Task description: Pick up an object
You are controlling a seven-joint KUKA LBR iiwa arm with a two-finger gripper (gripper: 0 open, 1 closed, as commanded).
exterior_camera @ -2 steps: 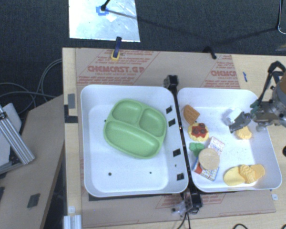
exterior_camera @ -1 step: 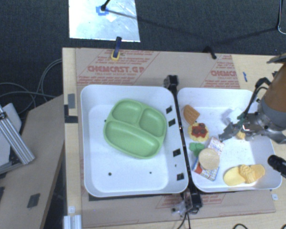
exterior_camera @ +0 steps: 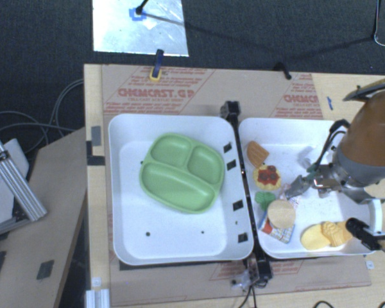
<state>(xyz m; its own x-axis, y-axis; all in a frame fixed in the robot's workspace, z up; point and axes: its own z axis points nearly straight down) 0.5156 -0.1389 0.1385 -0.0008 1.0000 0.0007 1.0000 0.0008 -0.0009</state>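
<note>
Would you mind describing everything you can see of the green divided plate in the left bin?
The green divided plate is a pale green, matte, plastic-looking tray with rounded corners. Raised ridges split it into three compartments: two smaller ones along its upper side and one long one along its lower side. It lies flat and face up on the floor of the left bin, turned at a slant to the bin's walls, roughly central. All its compartments look bare, and nothing else touches it.

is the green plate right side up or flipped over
Right side up. The green plate lies flat in the left bin, and its three hollow sections face the camera, with raised ridges between them.
</note>
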